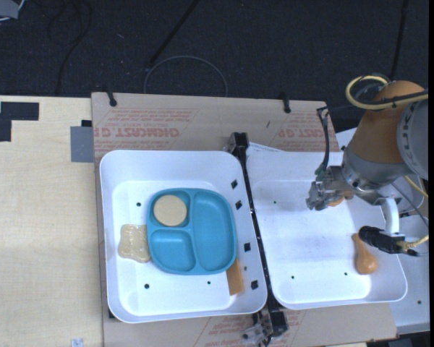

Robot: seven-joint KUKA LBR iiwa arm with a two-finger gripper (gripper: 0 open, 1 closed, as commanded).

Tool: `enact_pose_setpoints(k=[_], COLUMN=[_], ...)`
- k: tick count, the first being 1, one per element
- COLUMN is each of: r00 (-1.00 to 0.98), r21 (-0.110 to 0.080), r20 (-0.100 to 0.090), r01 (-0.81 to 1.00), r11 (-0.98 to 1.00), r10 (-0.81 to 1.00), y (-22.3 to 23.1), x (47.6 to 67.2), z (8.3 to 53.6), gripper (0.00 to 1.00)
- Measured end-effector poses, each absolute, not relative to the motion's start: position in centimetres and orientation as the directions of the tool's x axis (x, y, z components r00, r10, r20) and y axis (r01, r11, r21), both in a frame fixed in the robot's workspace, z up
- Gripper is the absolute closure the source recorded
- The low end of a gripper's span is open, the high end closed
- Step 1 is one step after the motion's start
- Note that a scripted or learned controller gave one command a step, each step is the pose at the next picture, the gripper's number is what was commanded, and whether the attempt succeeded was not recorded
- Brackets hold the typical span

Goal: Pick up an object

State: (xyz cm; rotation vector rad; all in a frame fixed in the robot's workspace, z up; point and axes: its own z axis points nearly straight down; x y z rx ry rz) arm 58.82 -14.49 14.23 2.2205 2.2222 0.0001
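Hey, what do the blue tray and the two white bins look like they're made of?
The blue tray looks like moulded plastic: one even colour, rounded compartment walls, a soft sheen rather than a hard gloss. The left bin and right bin also look like plastic, thin and formed, with rounded corners and a smooth, slightly shiny white surface. Nothing here rules out coated metal, but plastic seems likelier.
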Motion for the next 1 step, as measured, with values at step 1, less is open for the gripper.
enact_pose_setpoints(k=[1], r00=[-0.002], r21=[0.003], r20=[0.0], r01=[1.0], r11=[0.002], r10=[1.0], y=[-14.16], x=[59.21], z=[20.44], gripper=[1.0])
